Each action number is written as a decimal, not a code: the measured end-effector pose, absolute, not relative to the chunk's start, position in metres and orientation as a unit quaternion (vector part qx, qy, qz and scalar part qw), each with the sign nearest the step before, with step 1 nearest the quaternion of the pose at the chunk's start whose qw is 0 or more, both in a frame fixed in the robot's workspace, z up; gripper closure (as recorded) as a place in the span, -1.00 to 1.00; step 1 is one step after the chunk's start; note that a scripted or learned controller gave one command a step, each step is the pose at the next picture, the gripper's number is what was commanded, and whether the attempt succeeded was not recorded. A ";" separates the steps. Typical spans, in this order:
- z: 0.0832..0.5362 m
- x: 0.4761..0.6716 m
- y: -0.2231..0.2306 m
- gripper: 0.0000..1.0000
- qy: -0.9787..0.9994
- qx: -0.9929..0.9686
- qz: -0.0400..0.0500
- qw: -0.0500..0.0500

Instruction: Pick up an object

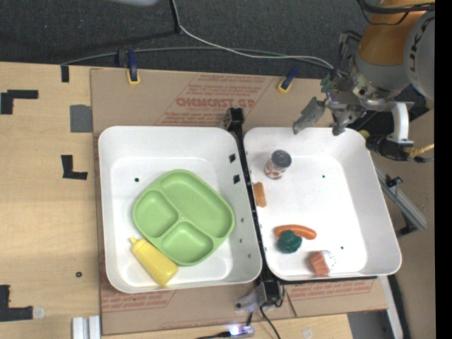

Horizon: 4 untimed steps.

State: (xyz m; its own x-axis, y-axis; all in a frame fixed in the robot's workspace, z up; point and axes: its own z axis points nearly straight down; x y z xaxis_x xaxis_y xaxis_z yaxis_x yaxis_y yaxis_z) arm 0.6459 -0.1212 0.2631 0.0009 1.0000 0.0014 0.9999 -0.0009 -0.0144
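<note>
My gripper (323,119) hangs open above the far edge of the right bin (353,189), its two grey fingers spread apart with nothing between them. Below it in that bin stands a small jar with a grey lid (277,164). A short orange stick (260,194) lies by the bin's left wall. Toward the front lie a red-orange sausage (295,232), a dark green lump (288,243) and an orange and white block (321,262). The left bin (116,154) holds a green divided plate (183,216) and a yellow bottle (152,260).
A black clip (235,117) sits at the far end of the wall between the bins. Yellow and blue clamps (132,73) pin the cardboard sheet at the back. A cable (233,48) runs across the dark backdrop to the arm.
</note>
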 end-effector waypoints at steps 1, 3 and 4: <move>0.271 0.648 -0.121 -1.00 -0.708 -0.706 0.000 0.000; 0.166 0.637 -0.128 -1.00 -0.707 -0.707 0.003 0.002; 0.128 0.640 -0.128 -1.00 -0.707 -0.707 -0.001 0.000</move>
